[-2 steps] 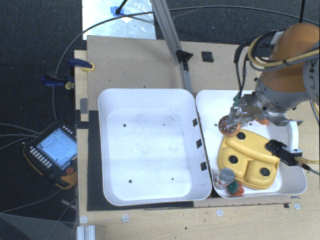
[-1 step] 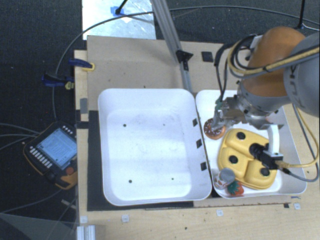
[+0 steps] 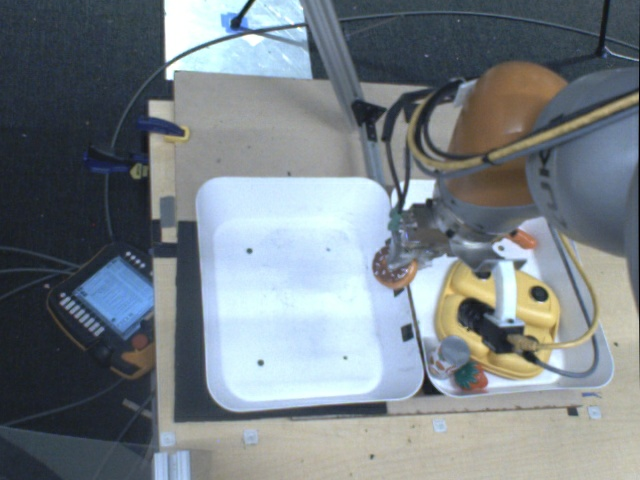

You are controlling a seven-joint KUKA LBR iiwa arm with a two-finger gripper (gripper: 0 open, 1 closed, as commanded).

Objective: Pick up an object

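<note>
My gripper (image 3: 398,251) hangs over the seam between the two white bins, at the right rim of the left bin (image 3: 290,368). A small brown round object (image 3: 392,267) sits between its fingertips, lifted off the bin floor. In the right bin (image 3: 598,368) lies a large yellow moulded object (image 3: 540,308), partly hidden by the wrist. A small grey round piece (image 3: 453,350) and a red and green piece (image 3: 468,374) lie at that bin's front left. An orange bit (image 3: 521,238) peeks out behind the wrist.
The arm's orange band (image 3: 500,118) and grey link cover the right bin's back half. A grey pole (image 3: 335,48) slants down to the bench behind the bins. A handheld pendant (image 3: 105,303) lies off the bench to the left, and blue clamps (image 3: 150,128) grip the bench's left edge.
</note>
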